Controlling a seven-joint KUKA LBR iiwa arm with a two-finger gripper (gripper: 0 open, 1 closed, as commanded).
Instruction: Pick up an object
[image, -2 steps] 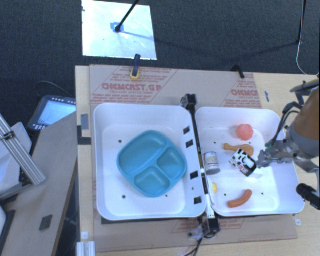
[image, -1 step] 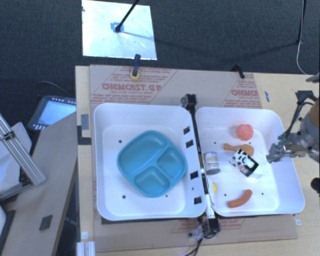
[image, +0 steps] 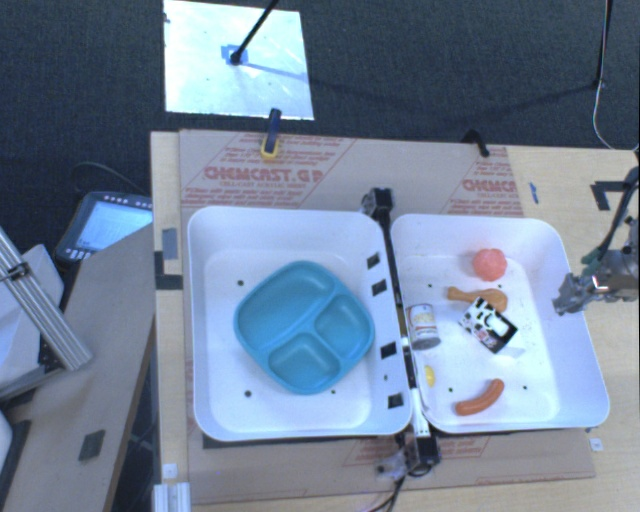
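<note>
The grey claw (image: 572, 298) hovered at the bin's right rim, its opening impossible to judge. Nearest, leftward, lay the black-and-white patterned block (image: 488, 326); approach pending, it needed descending there.

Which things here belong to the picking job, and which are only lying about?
For the job: gripper; pink ball; can; black-and-white box; sausage; wooden spoon.
Lying about: blue plate; tablet; yellow clamp.

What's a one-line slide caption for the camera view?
Gripper at right bin's edge, toys inside untouched; blue divided plate in left bin.
</note>
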